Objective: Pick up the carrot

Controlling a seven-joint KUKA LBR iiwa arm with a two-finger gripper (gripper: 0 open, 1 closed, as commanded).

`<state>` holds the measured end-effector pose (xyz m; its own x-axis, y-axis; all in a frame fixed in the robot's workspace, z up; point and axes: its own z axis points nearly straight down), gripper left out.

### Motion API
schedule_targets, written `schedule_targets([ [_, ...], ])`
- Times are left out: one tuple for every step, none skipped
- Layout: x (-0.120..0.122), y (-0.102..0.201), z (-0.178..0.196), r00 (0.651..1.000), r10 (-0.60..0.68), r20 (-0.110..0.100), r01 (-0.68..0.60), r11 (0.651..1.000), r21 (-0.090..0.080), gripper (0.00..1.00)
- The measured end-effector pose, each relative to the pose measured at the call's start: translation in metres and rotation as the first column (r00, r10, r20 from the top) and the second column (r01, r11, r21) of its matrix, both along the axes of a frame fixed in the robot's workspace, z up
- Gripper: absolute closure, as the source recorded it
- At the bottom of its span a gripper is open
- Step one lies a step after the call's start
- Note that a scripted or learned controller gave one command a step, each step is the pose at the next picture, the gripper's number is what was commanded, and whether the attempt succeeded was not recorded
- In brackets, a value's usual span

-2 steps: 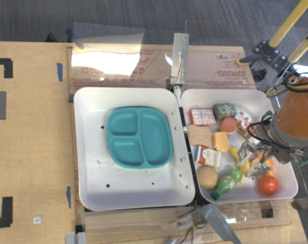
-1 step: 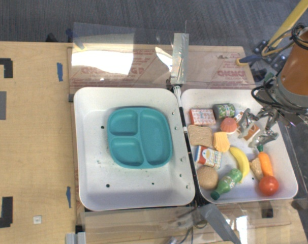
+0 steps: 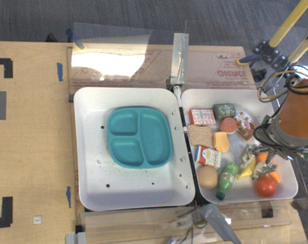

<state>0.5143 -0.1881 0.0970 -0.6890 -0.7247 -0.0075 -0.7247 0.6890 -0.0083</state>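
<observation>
Gripper (image 3: 260, 159) low in the right bin (image 3: 291, 192) over the carrot (image 3: 270, 168), finger state impossible to tell; judged mid-grasp, firm closure then straight lift needed next.

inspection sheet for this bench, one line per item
surface: two white bins side by side; left bin, right bin.
job's things: carrot, orange, in the right bin, partly hidden under the claw.
clutter: teal divided plate in the left bin; tomato, green bottle, toast slice, cheese and small cartons in the right bin.
grippers: claw low over the carrot; grasp not discernible.
cables: dark cables looping above the wrist.
surroundings: cardboard bench top, clear sheet behind the bins, grey floor.
</observation>
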Motion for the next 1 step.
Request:
schedule_targets([
  [0.0191, 0.0347, 0.1086, 1.0, -0.01, 0.006, 0.01, 1.0, -0.001, 1.0],
])
